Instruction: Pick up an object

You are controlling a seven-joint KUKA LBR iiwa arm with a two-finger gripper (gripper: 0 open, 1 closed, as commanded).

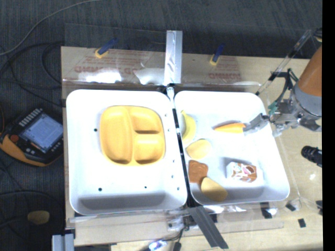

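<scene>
The right bin (272, 156) holds several small items. An orange carrot-shaped piece (229, 127) lies near its upper right, and a yellow piece (189, 123) lies against the left wall. A pale yellow lump (199, 148), a brown piece (197, 170), a tan wedge (213, 189) and a small white printed carton (242, 171) lie further down. My gripper (256, 123) reaches in over the bin's right edge. Its tip is right at the carrot piece's right end. Whether it touches or grips the piece is unclear.
The left bin (84, 192) carries a yellow divided tray (132, 135). A metal divider post (173, 56) stands behind the seam between the bins. The grey arm with its orange band (314, 75) and cables hangs over the bench's right side. A handheld pendant (34, 137) lies on the floor to the left.
</scene>
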